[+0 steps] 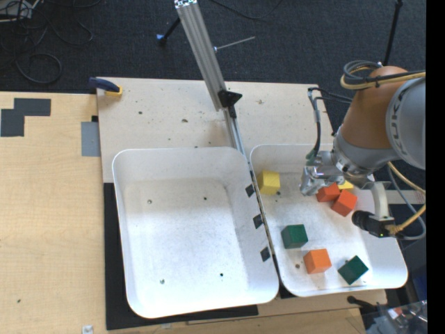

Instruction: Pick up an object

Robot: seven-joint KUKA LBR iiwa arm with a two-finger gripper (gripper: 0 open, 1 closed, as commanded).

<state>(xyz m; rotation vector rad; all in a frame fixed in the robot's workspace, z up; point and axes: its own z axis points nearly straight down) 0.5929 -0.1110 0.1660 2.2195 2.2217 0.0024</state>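
The right bin (389, 273) holds several blocks. A yellow block (270, 181) lies near its upper left corner. Two red-orange blocks (338, 198) sit together by the arm, with a sliver of yellow showing behind them. A dark green block (294, 236) rests mid-bin, an orange block (318, 260) lies below it, and another dark green block (353, 269) is near the front right. My gripper (314, 179) hangs low over the bin, just left of the red-orange blocks and right of the yellow block. I see nothing between its fingers.
The left bin (139, 179) sits beside the right one, split off by a divider with black clips (256, 220). A slanted aluminium post (205, 51) rises behind the bins. Cables trail off the arm at the right.
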